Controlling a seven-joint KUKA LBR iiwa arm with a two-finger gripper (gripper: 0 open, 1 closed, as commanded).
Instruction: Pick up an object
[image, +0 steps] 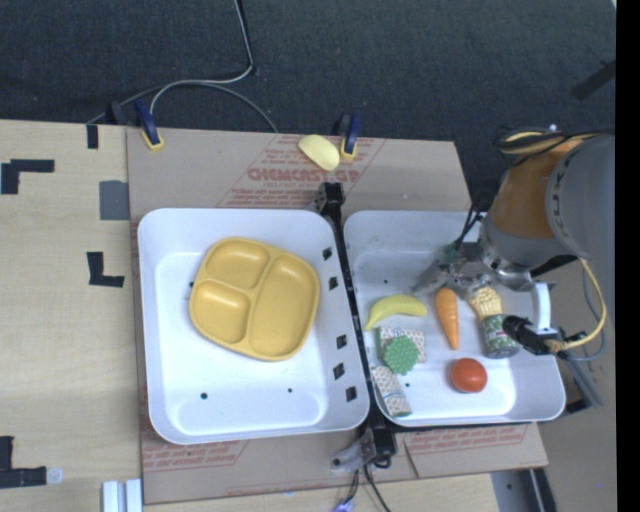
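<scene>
The right bin holds a yellow banana, an orange carrot, a red tomato, a small can with a corn label, a green knobbly piece and a patterned packet. My gripper hangs low over the bin's upper right part, just above the carrot's top end and left of the can. I see nothing held in it. The grey arm with its orange band comes in from the right.
A yellow divided plate lies in the left bin. A pale yellow object rests on the cardboard behind the bins, beside a blue clamp. A black divider with clips runs between the bins.
</scene>
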